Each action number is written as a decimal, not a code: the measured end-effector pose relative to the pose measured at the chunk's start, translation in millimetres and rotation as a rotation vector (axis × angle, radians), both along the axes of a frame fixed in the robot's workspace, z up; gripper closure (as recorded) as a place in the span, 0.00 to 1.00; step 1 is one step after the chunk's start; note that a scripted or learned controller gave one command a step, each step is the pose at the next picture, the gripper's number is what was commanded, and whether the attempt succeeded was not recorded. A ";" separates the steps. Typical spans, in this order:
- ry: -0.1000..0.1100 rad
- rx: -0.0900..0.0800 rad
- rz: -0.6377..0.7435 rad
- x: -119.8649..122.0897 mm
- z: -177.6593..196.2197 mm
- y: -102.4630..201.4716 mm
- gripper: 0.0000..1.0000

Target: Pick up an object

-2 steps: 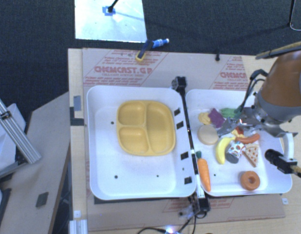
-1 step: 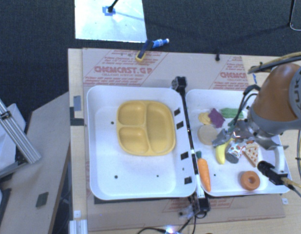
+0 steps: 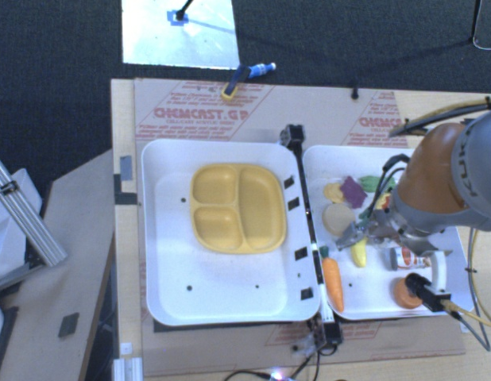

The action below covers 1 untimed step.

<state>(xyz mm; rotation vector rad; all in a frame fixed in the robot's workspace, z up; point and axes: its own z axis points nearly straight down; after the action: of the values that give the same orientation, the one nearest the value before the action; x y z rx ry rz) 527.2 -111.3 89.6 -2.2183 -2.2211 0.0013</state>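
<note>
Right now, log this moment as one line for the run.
arm: over right bin | gripper: low, beside yellow banana | grasp: unclear | carrot: by left wall | yellow tray: left bin

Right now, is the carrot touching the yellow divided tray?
Apart. The camera view shows the carrot in the right bin, and the yellow divided tray in the left bin, with the bins' rims between them.

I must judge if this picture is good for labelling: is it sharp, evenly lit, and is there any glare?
Camera view: soft overall, so the small items near the gripper blur together; the light is even, with faint shadows; the white bins look bright but keep detail; the metal plate at the top reflects light, with mild glare.
</note>
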 end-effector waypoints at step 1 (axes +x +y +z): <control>-0.004 -0.001 0.000 1.3 12.8 -0.5 1.00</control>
<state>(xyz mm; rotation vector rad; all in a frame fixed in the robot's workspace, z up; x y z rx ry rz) 528.5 -111.7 102.4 -2.2205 -2.2240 -0.0027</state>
